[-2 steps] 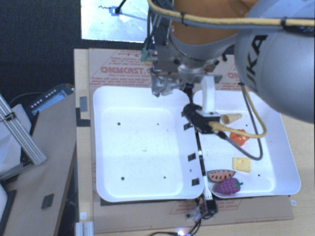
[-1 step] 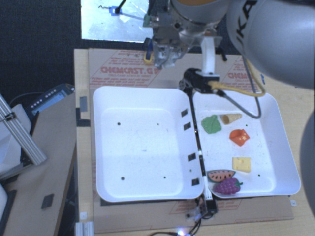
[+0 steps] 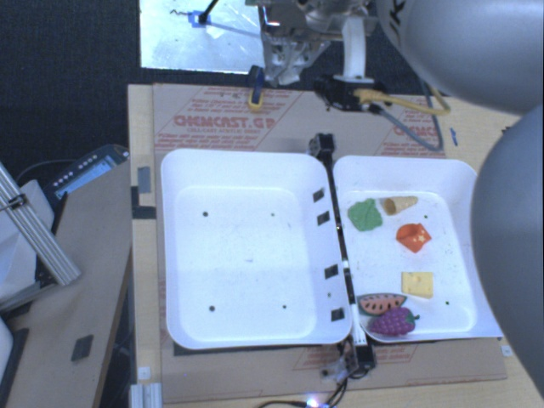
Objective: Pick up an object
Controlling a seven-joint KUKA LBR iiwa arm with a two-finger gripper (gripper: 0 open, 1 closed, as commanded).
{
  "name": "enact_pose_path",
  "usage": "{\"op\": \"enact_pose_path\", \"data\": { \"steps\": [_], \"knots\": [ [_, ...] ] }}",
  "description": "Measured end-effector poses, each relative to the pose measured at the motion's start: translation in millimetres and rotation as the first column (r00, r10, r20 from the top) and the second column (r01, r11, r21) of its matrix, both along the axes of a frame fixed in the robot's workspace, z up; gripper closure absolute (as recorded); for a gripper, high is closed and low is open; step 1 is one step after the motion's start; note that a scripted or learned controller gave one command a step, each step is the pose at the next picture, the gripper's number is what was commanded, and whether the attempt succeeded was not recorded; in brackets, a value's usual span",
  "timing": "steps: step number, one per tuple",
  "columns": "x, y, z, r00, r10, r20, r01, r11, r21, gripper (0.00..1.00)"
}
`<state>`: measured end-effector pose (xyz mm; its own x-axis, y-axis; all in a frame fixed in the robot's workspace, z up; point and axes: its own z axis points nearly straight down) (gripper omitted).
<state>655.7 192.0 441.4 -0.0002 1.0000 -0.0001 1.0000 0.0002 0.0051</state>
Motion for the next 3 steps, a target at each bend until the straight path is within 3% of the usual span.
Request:
{"op": "enact_pose_path", "data": {
  "steps": [1,3],
  "knots": [
    [13.4,-23.7,-24.5,1.0,-0.001,-0.004,0.001,1.0,-0.001,1.0],
    [12.7,-130.8,-122.2,1.0,-0.004,-0.006,0.004,1.0,-0.002,1.0]
  ]
}}
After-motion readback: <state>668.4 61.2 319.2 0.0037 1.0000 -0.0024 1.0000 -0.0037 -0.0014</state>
